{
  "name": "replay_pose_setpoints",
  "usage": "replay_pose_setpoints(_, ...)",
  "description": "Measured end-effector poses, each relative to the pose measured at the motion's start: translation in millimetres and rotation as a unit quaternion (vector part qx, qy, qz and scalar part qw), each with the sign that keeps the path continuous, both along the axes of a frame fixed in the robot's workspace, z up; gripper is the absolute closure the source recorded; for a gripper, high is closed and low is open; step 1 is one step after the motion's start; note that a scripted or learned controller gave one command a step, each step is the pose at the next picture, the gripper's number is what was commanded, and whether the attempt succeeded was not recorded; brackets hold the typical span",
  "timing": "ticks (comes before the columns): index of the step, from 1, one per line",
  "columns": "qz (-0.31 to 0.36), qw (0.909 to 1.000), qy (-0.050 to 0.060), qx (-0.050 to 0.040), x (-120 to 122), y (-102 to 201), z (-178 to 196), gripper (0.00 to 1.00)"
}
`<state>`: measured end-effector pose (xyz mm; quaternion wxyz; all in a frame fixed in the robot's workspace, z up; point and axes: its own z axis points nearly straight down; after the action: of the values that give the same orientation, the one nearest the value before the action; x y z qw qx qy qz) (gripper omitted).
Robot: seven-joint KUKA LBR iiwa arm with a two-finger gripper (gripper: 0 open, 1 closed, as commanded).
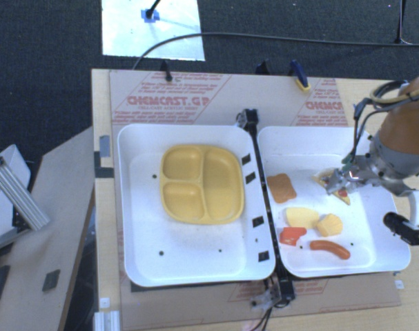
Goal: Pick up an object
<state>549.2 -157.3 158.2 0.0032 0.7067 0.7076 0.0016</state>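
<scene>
So the bench (216,95) carries two white bins side by side, and I'll place everything off the black divider (261,205) between them. Left of the divider, the left bin (143,254) has just a yellow sectioned plate (201,184) sitting mid-floor, probably the drop-off spot, with lots of bare room round it. Right of the divider, the right bin (375,254) has the food toys: a brown toast slice (281,187) closest to the divider, a yellow chunk (302,216), a smaller yellow lump (329,224), a red bit (292,235) and a sausage (330,249), clustered but mostly apart. The arm (402,126) reaches in from the far side, and the gripper (342,179) is down over a pizza-ish wedge (340,193), well away from the walls. Can't tell whether it's gripping anything.
</scene>
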Motion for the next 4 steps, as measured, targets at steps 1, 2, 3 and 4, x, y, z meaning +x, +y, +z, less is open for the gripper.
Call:
replay_pose_setpoints(1, 0.002, 1.0000, 0.000, 0.0004, 5.4, 9.2, 51.0, 1.00)
replay_pose_setpoints(2, 0.002, 1.0000, 0.001, 0.0006, 6.6, 9.1, 81.0, 1.00)
replay_pose_setpoints(3, 0.004, 1.0000, 0.002, 0.0016, 19.6, 68.0, 80.2, 1.00)
replay_pose_setpoints(4, 0.004, 1.0000, 0.001, 0.0017, 35.2, 119.7, 87.5, 1.00)
